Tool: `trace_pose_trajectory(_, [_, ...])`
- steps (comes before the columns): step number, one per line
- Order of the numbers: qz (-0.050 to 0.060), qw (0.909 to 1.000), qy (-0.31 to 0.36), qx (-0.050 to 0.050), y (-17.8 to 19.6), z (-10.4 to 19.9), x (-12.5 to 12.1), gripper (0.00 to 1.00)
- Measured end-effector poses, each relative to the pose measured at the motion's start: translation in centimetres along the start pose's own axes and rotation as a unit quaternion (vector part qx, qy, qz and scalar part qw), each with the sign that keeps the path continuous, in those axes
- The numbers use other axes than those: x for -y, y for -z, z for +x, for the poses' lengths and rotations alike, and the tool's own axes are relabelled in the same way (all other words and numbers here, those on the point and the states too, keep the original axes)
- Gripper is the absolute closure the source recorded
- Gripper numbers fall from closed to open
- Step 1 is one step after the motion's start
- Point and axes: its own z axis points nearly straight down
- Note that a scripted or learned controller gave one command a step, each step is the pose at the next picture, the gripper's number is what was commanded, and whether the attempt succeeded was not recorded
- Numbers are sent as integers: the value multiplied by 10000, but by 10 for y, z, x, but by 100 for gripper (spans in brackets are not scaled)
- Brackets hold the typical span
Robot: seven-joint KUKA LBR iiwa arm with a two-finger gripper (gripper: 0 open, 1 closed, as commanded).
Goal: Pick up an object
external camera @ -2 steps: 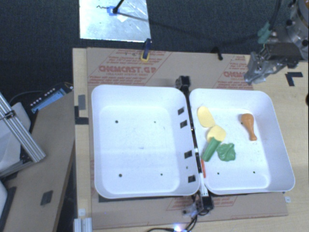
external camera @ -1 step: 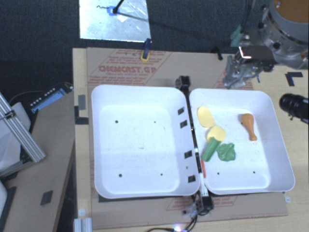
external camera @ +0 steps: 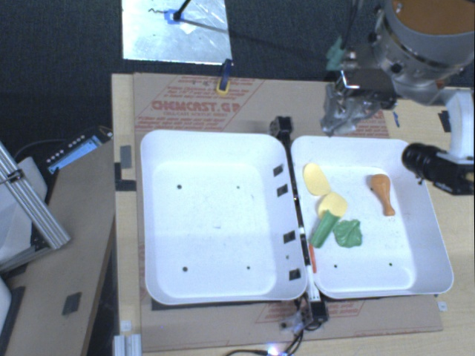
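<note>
- Gripper first: we see the metal two-finger gripper (external camera: pixel 343 117) hanging above the far rim of the right shallow white plastic bin (external camera: pixel 423 236), at the end of the grey arm with its orange band (external camera: pixel 427 10) entering from the upper right.
- We cannot tell from this slanted view how its jaws stand, and we see nothing between them.
- We find all the loose objects in the right bin, in its left and middle part.
- We count two pale yellow oval pieces: one (external camera: pixel 317 178) near the bin's far left corner, the other (external camera: pixel 332 203) just below it and a little to the right.
- We see a green elongated toy piece (external camera: pixel 323 228) lying at a slant under the lower yellow oval, touching it at the upper end.
- We note a green leafy lump (external camera: pixel 348 233) right beside that piece, on its right.
- We see a brown drumstick-shaped toy (external camera: pixel 382 192) lying apart from the rest, toward the bin's right side.
- We see the left shallow white plastic bin (external camera: pixel 171 154) beside it, both bins resting on a cardboard sheet with red print (external camera: pixel 200 102).
</note>
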Motion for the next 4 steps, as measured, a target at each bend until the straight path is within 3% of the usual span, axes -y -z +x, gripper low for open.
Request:
trace_pose_trajectory(3, [4,10000,1,-3,0,110,-1,100])
trace_pose_trajectory(4, [5,10000,-4,-2,0,130,-1,100])
